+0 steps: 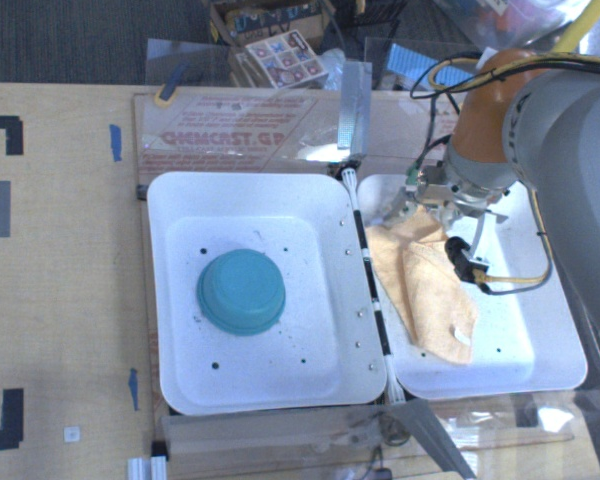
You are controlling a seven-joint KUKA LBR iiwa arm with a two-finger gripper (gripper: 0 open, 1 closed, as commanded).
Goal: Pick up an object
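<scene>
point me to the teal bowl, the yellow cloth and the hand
teal bowl (242, 290), camera view, middle of its upturned base, in the left bin.
yellow cloth (430, 293), camera view, centre of the crumpled fabric, in the right bin.
hand (435, 200), camera view, at the cloth's upper edge.

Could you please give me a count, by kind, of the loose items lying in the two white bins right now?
Teal bowl, upside down in the left bin: 1
Tan cloth, crumpled in the right bin: 1
Total: 2
</scene>
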